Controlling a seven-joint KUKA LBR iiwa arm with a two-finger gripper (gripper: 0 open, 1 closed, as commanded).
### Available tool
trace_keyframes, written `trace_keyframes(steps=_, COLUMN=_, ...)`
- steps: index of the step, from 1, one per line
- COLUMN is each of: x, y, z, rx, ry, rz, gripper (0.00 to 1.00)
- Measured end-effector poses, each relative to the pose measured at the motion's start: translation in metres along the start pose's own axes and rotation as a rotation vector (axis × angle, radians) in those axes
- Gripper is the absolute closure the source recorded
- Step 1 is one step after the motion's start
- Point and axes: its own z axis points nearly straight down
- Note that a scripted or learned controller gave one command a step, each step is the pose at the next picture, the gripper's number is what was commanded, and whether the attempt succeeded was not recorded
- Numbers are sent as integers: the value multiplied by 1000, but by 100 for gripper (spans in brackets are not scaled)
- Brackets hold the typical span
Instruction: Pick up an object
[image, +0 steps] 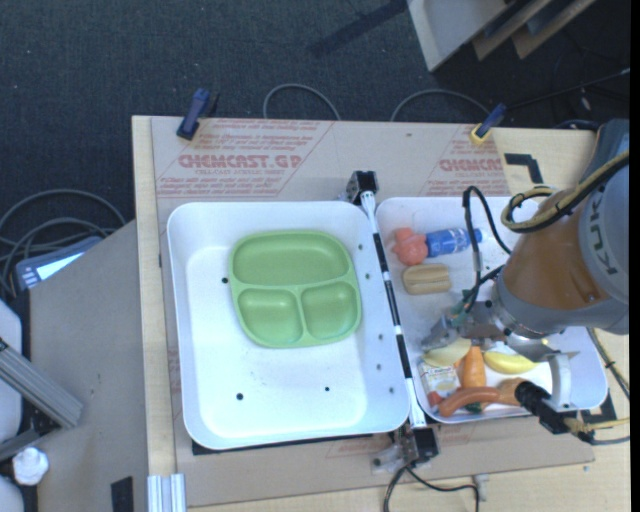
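Note:
The right bin (400, 212) holds several small objects. A pink lump (408, 246), a blue bottle (449, 241) and a tan bread roll (427, 279) lie at its far left. Nearer the front lie a pale yellow piece (447, 353), an orange carrot (473, 368), a yellow banana (511, 363), a red sausage-like piece (470, 399) and a small packet (437, 380). My gripper (462, 322) hangs low over the bin's middle, just above the pale yellow piece, with the arm's grey and orange wrist (550, 275) covering the bin's right part. I cannot make out its fingers.
The left bin (200, 330) carries a green three-compartment plate (296, 287). A black divider rail (385, 290) runs between the bins. Black cables (475, 215) loop off the wrist over the right bin. Clamps (195, 113) sit at the board's far edge.

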Motion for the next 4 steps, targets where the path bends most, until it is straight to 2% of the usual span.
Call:
trace_keyframes(steps=1, x=-11, y=76, z=-1, rx=-2, ry=-1, rz=-1, gripper=0)
trace_keyframes(steps=2, x=4, y=41, z=0, rx=0, ry=0, rz=0, gripper=0)
trace_keyframes(steps=3, x=4, y=41, z=-10, rx=-1, ry=-1, rz=0, gripper=100)
trace_keyframes(steps=4, x=72, y=95, z=-101, rx=-3, ry=0, rz=-2, gripper=100)
